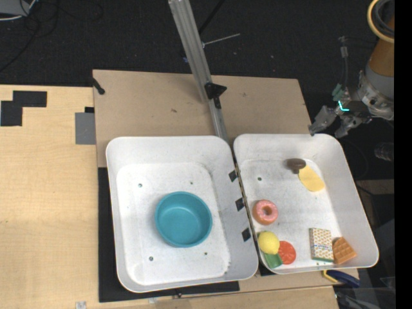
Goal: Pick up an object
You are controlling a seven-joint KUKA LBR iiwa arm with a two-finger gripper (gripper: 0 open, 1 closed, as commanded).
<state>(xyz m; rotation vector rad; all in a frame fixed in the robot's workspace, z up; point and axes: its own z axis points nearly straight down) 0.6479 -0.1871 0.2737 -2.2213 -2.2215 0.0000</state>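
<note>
Arm parked off the right bin's far corner, objects all lying in the bins

Gripper [336, 116] sits at about 2 o'clock from frame centre, just past the far right corner of the right bin [353, 172], outside its rim. Orange band on the arm [381, 55] visible above it at the right edge. Nothing seen between the fingers; can't tell if they are apart or together, too dark and small against the background.

Right bin contents, all resting on the floor of the bin:
- yellow piece [311, 179] at 12 o'clock of the bin, touching a small brown item [295, 165] just at its 10 o'clock
- pink donut [264, 212] near the bin's left wall, about 9 o'clock
- yellow lemon-like ball [268, 243] at 7 o'clock, with a red round piece [286, 252] just beside it at 4 o'clock and a green bit [273, 260] under both
- wafer block [320, 244] at 5 o'clock, an orange waffle-textured piece [343, 250] touching its right side

Left bin [129, 153] holds a teal bowl [183, 219], upright, roughly mid-bin, slightly toward 5 o'clock.

Metal rail [196, 56] runs from 12 o'clock down to the gap between the bins. Both bins on a brown board [154, 102]
</note>
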